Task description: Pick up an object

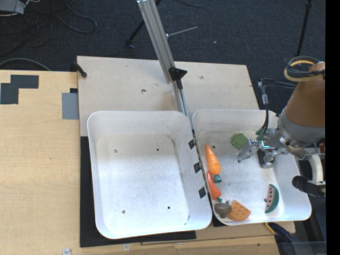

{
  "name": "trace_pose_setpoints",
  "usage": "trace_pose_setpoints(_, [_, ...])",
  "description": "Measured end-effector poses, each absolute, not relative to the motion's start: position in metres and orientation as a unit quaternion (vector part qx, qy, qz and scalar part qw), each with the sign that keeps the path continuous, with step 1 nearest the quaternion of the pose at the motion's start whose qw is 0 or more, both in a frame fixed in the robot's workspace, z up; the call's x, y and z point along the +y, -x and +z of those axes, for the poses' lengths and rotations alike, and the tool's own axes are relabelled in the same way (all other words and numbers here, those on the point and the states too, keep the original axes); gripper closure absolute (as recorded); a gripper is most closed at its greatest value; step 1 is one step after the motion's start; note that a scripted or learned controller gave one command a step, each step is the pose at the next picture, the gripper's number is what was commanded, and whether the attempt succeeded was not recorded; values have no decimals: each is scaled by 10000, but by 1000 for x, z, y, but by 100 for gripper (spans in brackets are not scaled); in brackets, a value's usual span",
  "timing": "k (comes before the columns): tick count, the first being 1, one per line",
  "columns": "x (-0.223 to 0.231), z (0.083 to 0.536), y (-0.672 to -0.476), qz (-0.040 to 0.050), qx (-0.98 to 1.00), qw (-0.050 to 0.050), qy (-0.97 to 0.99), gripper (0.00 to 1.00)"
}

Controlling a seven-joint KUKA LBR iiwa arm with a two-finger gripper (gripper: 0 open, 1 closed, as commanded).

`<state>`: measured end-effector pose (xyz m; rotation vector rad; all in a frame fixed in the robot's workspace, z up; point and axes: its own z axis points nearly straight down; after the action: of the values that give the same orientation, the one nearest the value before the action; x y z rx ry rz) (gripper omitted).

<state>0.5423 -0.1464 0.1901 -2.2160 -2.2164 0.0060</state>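
The right bin [249, 118] holds several toy foods. A green broccoli piece [239, 140] lies near its middle. An orange carrot [212, 160] rests along the left wall, with a red-orange piece [213, 186] just below it. At the front lie a waffle-like orange piece [239, 211], a small brown item [223, 209] and a watermelon slice [271, 198]. My gripper [256, 152] hangs low over the bin just right of the broccoli, its metal fingers pointing left. Nothing shows between them.
The left bin [106, 126] sits beside the right one, with a divider and black clips [197, 167] between them. A slanted aluminium bar [159, 41] rises behind the bins. The arm's body [305, 110] covers the right bin's right edge.
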Motion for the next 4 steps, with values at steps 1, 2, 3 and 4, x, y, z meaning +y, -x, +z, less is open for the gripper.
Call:
trace_pose_setpoints(1, [-147, 192, -543, 6, -7061, 15, 7081, 0])
trace_pose_setpoints(2, [-144, 128, -540, 24, -7069, 43, 7073, 0])
trace_pose_setpoints(3, [-144, 92, -540, 3, -7065, 6, 7077, 0])
trace_pose_setpoints(4, [-145, 102, -540, -1, -7042, 13, 7100, 100])
